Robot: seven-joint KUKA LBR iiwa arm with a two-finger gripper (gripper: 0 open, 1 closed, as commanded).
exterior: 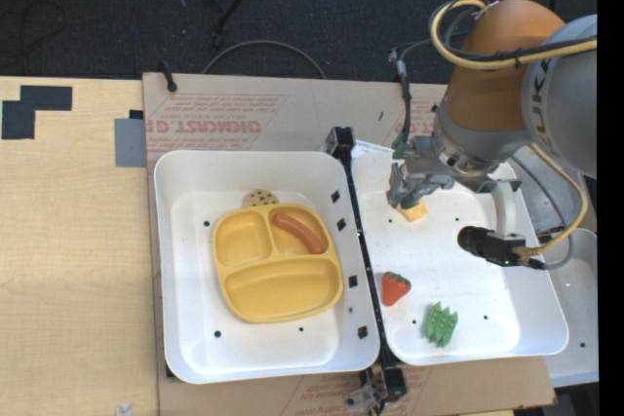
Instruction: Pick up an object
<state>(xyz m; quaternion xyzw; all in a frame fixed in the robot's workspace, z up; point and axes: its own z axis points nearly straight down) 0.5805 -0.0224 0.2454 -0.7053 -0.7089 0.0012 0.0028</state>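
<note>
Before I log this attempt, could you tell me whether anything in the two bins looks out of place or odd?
Only one oddity: a round cookie lies on the left bin floor, tucked against the yellow tray's far rim, while the sausage sits in a compartment.

Two shallow white plastic bins (185, 209) sit side by side. The left bin holds one yellow three-compartment plastic tray (278, 292), one red-brown toy sausage (299, 231) and one tan round cookie (259, 198). The right bin (526, 326) holds one red toy strawberry (394, 288), one green leafy toy vegetable (440, 323) and one pale yellow block (415, 211), possibly cheese.
</note>
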